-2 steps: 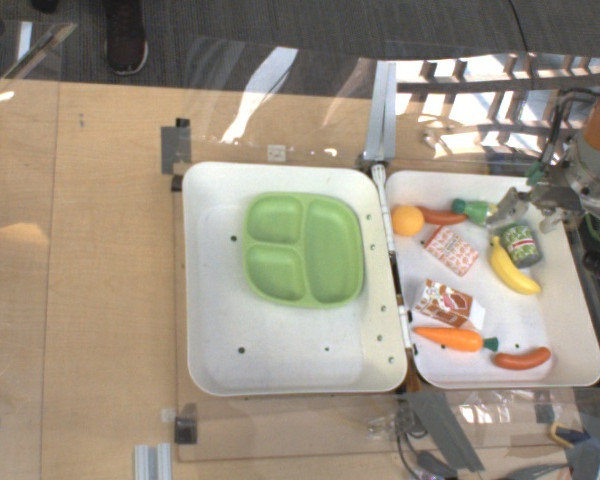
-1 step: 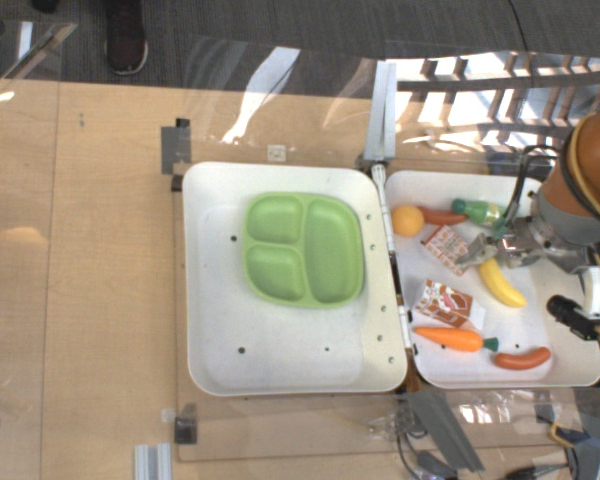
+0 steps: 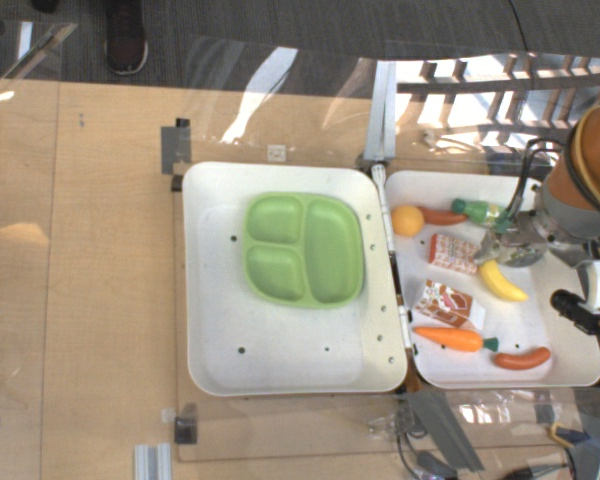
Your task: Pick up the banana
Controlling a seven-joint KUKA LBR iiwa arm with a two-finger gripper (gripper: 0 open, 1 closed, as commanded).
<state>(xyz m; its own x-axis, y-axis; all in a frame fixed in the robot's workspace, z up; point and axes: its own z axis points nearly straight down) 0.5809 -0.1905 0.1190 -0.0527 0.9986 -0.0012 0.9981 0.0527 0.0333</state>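
In the right bin (image 3: 580,376), the banana (image 3: 503,281) lies just at seven o'clock of the end effector (image 3: 517,251), its long axis running ten to four; whether that end effector is spread or closed I cannot tell.

Two white bins side by side, plenty of clutter on the right!
Green divided plate (image 3: 305,248) in left bin (image 3: 210,358); in right bin (image 3: 580,373): orange (image 3: 408,221), carrot (image 3: 450,339), sausage (image 3: 521,358), two snack packets (image 3: 452,253), green bottle (image 3: 477,209).
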